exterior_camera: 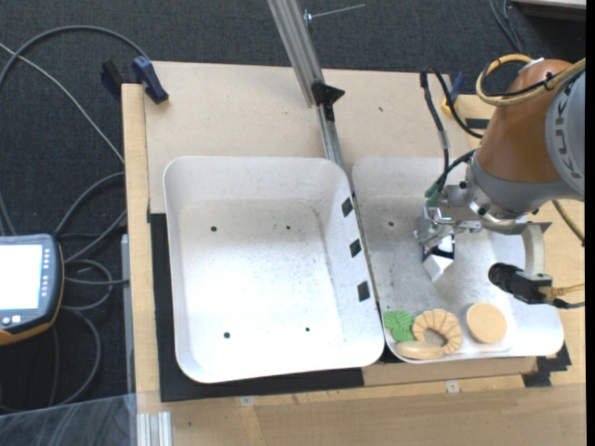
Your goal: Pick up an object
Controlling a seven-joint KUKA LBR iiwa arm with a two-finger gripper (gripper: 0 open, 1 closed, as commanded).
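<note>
Gripper (437,247) over right bin (390,193), jaws clamped on 1 white block (438,264). Near edge: 1 green piece (399,324), 1 ridged pastry (437,332), 1 tan disc (486,322). Left bin (186,184) alongside.

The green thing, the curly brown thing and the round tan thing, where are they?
Green thing (399,324), camera view, on the middle of its leafy top.
Curly brown thing (437,328), camera view, on its ridged upper curve.
Round tan thing (486,322), camera view, on the centre of its flat face.
</note>
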